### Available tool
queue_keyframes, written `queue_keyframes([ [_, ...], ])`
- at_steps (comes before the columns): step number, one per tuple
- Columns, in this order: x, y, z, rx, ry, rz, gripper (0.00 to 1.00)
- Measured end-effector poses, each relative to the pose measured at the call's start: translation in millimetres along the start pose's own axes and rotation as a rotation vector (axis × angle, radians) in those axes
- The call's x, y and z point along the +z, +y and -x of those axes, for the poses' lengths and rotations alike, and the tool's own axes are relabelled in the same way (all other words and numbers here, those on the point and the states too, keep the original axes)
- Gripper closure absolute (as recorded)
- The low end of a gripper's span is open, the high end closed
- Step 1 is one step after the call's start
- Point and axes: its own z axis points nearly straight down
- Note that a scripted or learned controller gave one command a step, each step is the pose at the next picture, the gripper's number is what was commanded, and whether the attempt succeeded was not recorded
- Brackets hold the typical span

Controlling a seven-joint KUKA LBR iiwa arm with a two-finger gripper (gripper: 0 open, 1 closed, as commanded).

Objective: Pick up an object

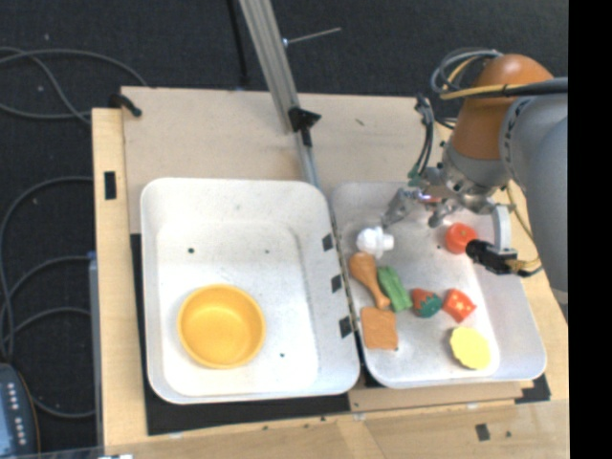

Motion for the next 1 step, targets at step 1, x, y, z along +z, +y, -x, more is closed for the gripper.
queue_keyframes([
  [1,-12.1,1.3,0.6,-0.001,-0.001,0.005,1.00],
])
